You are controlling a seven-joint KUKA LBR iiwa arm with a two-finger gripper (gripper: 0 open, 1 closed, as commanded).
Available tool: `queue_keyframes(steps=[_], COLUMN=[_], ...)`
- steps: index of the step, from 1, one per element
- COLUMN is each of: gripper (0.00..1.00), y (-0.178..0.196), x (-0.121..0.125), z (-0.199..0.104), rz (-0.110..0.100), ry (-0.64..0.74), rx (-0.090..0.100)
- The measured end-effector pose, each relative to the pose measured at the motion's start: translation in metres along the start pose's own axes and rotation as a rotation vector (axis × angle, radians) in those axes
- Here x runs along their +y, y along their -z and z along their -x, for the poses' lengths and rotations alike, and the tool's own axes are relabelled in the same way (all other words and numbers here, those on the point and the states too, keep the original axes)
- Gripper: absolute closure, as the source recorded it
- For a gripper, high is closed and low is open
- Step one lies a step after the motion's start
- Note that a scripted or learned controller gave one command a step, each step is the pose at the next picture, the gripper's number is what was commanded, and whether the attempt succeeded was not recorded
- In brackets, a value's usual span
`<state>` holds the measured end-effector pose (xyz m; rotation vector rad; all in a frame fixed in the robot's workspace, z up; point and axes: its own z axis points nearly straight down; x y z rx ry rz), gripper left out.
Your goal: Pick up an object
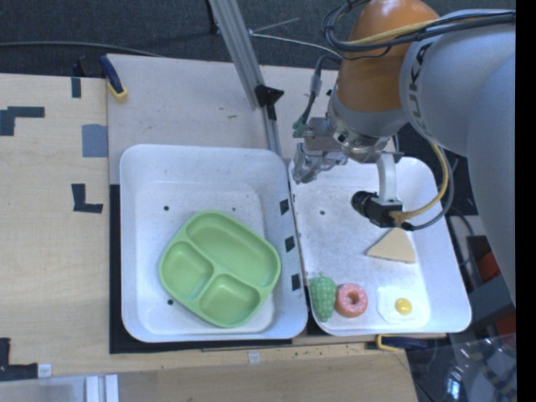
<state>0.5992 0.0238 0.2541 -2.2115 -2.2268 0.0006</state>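
Observation:
My gripper (306,167) hangs over the far left corner of the right bin (335,224), close to the divider between the two bins, with no object seen in it. Along that bin's near edge lie a bumpy green toy (322,297), a pink donut (351,300) and a fried egg (402,306). A tan cheese wedge (394,247) rests mid-right in the bin. All of them lie well in front of the gripper. A green divided plate (219,268) sits in the left bin (142,182).
A slanted metal pole (239,48) rises behind the bins, just left of the wrist. A black part on cables (373,206) hangs from the arm above the cheese wedge. A blue and yellow clamp (113,78) lies at the bench's far left.

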Motion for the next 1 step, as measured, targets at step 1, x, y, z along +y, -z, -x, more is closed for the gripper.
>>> queue_keyframes(steps=[1], gripper=[1.0], y=[0.0009], x=[-0.0138], z=[-0.0528], rz=[-0.001], ry=[0.0], rx=[0.0])
